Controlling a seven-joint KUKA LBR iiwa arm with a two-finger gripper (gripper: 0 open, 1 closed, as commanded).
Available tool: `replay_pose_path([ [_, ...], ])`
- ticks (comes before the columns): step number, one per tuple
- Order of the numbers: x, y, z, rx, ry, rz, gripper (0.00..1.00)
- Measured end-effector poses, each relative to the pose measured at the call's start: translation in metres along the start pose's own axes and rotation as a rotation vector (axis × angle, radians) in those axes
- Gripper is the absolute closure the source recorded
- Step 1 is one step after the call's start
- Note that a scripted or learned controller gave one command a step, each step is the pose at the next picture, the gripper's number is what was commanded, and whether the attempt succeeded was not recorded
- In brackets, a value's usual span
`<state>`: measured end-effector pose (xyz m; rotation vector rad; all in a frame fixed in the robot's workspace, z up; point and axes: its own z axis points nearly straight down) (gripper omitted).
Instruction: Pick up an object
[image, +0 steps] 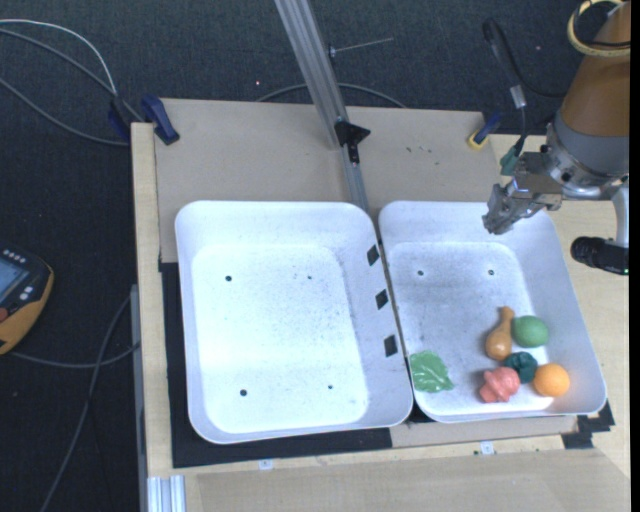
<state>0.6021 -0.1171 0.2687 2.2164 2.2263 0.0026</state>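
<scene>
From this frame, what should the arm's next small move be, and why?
Probably carry the end effector toward the near right corner of the right bin, then lower it. It hangs over the bin's far rim, apart from the toys: the orange gourd, green ball, orange ball and pink piece cluster there.

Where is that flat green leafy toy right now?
The green leafy toy lies in the right bin, at its near-left corner, apart from the cluster of other toys, with the pink toy its nearest neighbour.
</scene>
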Motion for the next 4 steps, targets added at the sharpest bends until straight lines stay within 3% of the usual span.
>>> replay_pose_path([
  [3, 0.154, 0.044, 0.016, 0.002, 0.000, 0.000, 1.00],
  [4, 0.199, 0.046, 0.023, 0.002, 0.000, 0.001, 1.00],
])
